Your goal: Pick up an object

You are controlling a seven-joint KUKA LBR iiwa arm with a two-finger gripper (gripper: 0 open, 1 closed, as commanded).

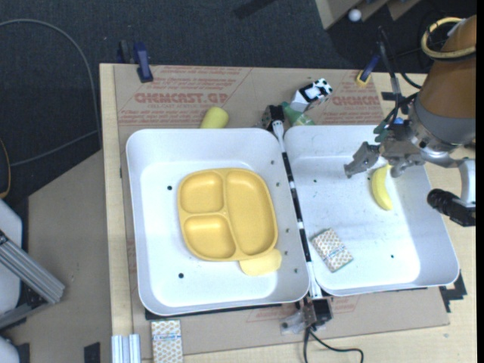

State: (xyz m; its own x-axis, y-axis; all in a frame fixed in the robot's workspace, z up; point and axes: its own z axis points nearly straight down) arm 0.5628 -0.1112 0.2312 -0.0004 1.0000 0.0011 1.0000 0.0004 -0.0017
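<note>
A yellow banana (383, 190) lies in the right bin (423, 271), near its far right side. My gripper (376, 165) hangs over the banana's upper end with its two grey fingers spread apart, one (358, 162) to the left and one to the right of that end. The gripper is open and nothing is clamped between the fingers. A small patterned packet (331, 249) lies toward the front left of the same bin. In the left bin (151, 165) rests a yellow divided plate (227, 213), with a pale yellow piece (262, 263) poking out from under its front edge.
On the bench behind the bins lie a yellow object (215, 117) and a black, white and green item (304, 103). Blue clamps (141, 60) hold the board's far edge. Another patterned packet (166, 339) lies in front of the left bin.
</note>
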